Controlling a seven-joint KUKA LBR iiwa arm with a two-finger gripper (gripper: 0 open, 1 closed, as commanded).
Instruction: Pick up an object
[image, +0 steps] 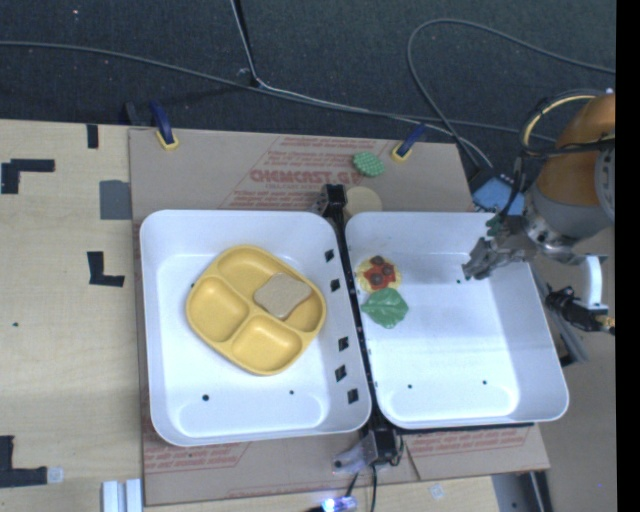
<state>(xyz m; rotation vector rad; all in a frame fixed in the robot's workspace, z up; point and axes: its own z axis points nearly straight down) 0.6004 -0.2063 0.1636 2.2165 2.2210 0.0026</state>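
Nearest the camera is the front rim of the two shallow white plastic bins, where a small black clamp (368, 450) sits at their joint on the pale wooden bench (60, 330). The left white bin (170, 400) holds a yellow divided plastic tray (235, 325) with a tan slice of toy bread (282, 294) lying in one of its compartments. The right white bin (520, 390) holds two small things close against its left wall: a red-and-yellow toy food piece (379, 272) and, just below and touching it, a green leafy toy piece (386, 307). A green round toy (368, 163) lies outside the bins on the brown board behind them.

The hand (483, 260) hangs at the right bin's far right corner, well apart from both pieces; whether it is wide or narrow cannot be told at this size, and nothing shows between its tips.

Judging from this, the pick has not begun. The risks look plain: the two candidates touch, so a descent on one may nudge or drag the other; both lie so near the bin wall that a fingertip could strike the rim; and the flat green piece may slip out of a shallow pinch.
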